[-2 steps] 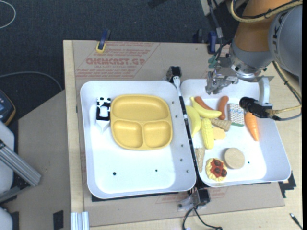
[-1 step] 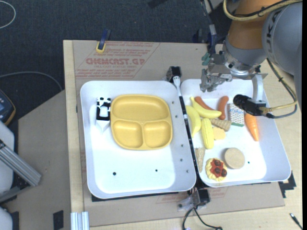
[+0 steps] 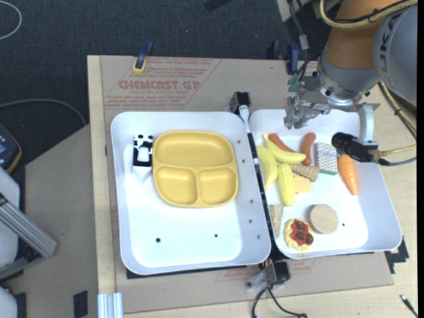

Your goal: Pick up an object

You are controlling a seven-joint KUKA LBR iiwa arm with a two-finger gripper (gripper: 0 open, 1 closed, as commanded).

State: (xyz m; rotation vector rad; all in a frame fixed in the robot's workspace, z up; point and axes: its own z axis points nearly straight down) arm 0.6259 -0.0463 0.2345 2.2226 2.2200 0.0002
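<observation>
My gripper (image 3: 299, 116) hangs over the far edge of the right bin (image 3: 381, 224), just above and behind the food pile. Below it lie two red sausages (image 3: 309, 142), two yellow bananas (image 3: 269, 162) and a corn cob (image 3: 286, 183). An orange carrot (image 3: 348, 173) lies to the right, beside a checkered wafer (image 3: 325, 156) and a waffle cone (image 3: 307, 172). A round tan biscuit (image 3: 324, 218) and a small pizza with red topping (image 3: 299, 233) sit at the bin's near side. I see nothing held in the gripper.
The left bin (image 3: 192, 244) holds a yellow divided plate (image 3: 195, 166) and a small black-and-white object (image 3: 142, 152) at its left. A black divider rail (image 3: 252, 158) separates the bins. A black fitting with a cable (image 3: 354, 146) reaches over the right bin's right side.
</observation>
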